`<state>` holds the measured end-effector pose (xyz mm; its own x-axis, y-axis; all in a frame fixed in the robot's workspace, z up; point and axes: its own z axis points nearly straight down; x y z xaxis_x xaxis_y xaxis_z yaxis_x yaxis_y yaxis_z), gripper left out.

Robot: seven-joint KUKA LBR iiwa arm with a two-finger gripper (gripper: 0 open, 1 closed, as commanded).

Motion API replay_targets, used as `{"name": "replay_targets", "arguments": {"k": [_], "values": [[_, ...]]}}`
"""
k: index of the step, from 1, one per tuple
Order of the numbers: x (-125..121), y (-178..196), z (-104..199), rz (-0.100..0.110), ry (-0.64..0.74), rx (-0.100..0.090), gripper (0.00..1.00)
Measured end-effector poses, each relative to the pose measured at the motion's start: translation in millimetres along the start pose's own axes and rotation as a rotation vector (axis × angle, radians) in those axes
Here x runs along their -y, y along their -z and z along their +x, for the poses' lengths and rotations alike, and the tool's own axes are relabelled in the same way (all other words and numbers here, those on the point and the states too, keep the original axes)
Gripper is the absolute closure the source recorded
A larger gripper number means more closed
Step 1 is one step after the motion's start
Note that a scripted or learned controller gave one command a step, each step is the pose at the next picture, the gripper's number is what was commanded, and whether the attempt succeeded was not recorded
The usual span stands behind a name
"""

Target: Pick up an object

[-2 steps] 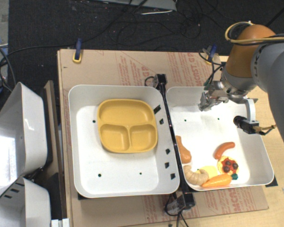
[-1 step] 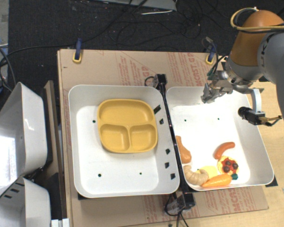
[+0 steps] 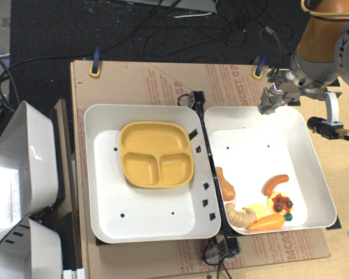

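Toy food's piled lower right of the right bin (image 3: pixel 314 156). I'd go for the sausage (image 3: pixel 276 183): light, stiff, probably slick plastic, so pinch across its middle. Hand (image 3: pixel 271 102) hovers upper right; can't tell its grip state.

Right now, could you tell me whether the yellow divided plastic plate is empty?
Empty: the yellow divided plastic plate shows three bare compartments.

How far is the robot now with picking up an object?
Nothing looks picked yet. The gripper hangs over the far rim of the right bin, apart from the toy foods, such as the carrot and sausage, in its near corner. Reaching, grasping and lifting remain.
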<state>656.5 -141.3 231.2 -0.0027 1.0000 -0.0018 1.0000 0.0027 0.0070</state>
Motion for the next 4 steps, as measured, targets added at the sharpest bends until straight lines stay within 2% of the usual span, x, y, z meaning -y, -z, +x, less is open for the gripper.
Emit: {"name": "replay_targets", "arguments": {"k": [1,3,4], "values": [[-1,27,0,0.004,0.0,-0.001,1.0],[36,11,94,0.01,0.003,-0.002,1.0],[51,19,145,0.009,0.005,-0.003,1.0]]}}
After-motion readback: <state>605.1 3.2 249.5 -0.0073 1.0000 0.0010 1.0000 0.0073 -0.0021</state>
